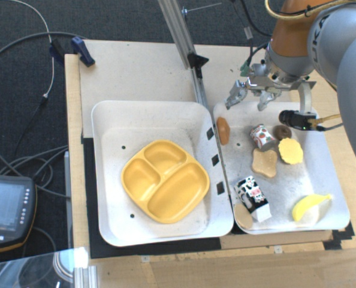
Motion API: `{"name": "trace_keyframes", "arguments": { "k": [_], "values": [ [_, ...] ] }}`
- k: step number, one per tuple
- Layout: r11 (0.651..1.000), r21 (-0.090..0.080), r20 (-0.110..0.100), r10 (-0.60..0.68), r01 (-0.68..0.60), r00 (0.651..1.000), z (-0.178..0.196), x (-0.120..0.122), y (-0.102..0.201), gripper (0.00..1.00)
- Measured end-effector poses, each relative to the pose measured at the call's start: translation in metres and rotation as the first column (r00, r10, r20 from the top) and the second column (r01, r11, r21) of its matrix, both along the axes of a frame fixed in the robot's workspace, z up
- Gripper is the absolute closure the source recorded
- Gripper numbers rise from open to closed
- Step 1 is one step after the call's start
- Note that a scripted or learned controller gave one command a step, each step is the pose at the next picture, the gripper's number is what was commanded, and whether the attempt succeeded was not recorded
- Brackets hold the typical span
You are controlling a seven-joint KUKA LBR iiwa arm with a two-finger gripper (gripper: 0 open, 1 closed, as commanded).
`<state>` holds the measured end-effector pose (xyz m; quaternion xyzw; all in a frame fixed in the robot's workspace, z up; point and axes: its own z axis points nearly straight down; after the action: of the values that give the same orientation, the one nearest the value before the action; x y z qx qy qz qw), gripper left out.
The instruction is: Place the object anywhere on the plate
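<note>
Hovering fingers [248,98] spread | plate [165,180] yellow, three-compartment, glossy

We log two white bins on a pale bench [136,71]. The right bin [331,173] lies directly under and in front of the claw [250,99]. The left bin [97,161] sits to the claw's left, touching its neighbour along the rims. We note small black tabs [214,159] on that shared edge. A metal rail [175,23] slants across the bench just left of the claw. A blue clip [82,50] sits at the bench corner, well left of the claw. Farther left we see loose cables [22,83] on dark floor and a handheld screen unit [7,209], well apart from the claw.
</note>
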<state>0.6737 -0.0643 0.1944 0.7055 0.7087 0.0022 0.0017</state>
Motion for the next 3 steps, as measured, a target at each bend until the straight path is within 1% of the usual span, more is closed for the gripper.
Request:
{"name": "trace_keyframes", "arguments": {
  "k": [1, 2, 3],
  "values": [
    [1.000, 0.001, -0.009, -0.001, 0.001, 1.000, -0.001, -0.021, 0.034, 0.00],
    [1.000, 0.002, -0.008, 0.001, -0.001, 1.000, -0.001, -0.026, 0.077, 0.00],
    [1.000, -0.004, -0.002, -0.011, 0.011, 1.000, -0.001, -0.004, -0.002, 0.00]
  ]
}}
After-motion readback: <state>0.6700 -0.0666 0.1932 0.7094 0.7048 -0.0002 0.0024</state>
